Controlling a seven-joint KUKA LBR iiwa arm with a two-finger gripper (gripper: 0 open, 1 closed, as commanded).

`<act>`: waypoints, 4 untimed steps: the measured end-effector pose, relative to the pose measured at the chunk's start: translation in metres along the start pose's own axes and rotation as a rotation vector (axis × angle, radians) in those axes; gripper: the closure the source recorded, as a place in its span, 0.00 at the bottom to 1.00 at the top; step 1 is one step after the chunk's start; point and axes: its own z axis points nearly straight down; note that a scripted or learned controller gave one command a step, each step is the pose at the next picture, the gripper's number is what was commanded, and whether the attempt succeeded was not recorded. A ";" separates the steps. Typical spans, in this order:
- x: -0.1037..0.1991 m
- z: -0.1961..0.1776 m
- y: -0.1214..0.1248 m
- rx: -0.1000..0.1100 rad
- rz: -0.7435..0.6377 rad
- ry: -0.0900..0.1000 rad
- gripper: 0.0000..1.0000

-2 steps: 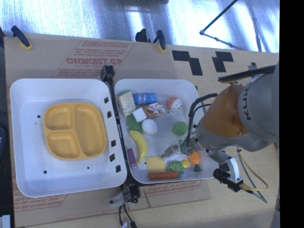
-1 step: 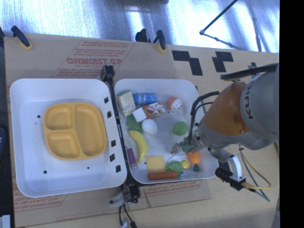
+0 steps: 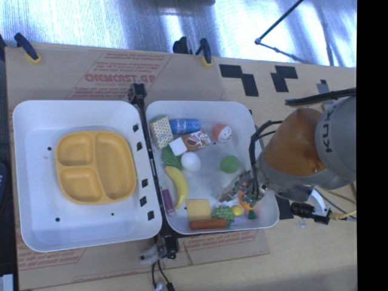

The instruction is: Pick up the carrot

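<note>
Low over right bin's (image 3: pixel 257 162) corner, hand (image 3: pixel 241 190).

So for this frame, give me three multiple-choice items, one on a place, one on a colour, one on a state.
1. Where is the yellow tray? A left bin B right bin C bare bench
2. What colour is the ball beside the banana? A red B white C blue
3. The gripper is: A above the left bin B at the right bin's near right corner C off the bench

Key: 1 A, it lies in the left bin. 2 B, it looks white. 3 B, it is low there by the carrot.
</note>
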 end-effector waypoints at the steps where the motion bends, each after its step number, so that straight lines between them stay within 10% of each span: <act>1: 0.000 -0.107 -0.001 0.002 -0.181 -0.002 1.00; 2: 0.000 -0.107 -0.001 0.003 -0.180 -0.001 0.00; 3: 0.001 0.001 0.024 0.002 -0.316 -0.002 0.00; 4: -0.002 0.001 0.000 0.002 -0.638 -0.002 0.00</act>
